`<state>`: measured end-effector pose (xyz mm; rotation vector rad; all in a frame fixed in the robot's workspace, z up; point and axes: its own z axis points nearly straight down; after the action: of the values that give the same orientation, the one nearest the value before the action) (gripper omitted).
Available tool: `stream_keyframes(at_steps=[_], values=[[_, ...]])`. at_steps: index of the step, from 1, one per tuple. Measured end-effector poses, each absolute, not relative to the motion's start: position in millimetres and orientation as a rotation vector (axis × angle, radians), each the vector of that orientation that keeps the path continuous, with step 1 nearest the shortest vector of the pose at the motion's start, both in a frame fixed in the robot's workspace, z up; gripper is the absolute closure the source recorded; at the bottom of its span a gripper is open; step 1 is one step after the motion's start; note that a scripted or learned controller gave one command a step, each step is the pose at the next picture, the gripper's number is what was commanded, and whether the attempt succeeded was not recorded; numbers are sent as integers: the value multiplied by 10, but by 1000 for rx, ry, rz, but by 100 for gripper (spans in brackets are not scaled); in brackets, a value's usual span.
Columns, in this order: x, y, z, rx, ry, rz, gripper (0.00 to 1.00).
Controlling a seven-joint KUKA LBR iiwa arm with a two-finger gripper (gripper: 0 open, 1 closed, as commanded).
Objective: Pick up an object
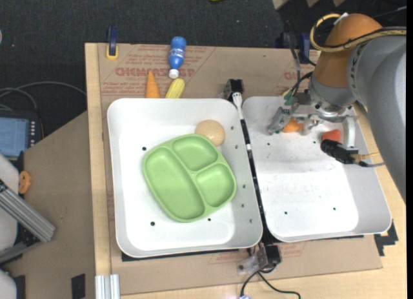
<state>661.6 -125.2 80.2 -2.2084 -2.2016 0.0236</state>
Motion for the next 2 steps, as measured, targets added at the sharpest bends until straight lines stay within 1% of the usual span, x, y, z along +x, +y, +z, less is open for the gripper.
stream_keyframes(at_steps=[1, 2], values=[[6668, -2047, 1269, -2235, -2222, -1, 0], [6211, -2203, 931, -2221, -2224, -26, 0]])
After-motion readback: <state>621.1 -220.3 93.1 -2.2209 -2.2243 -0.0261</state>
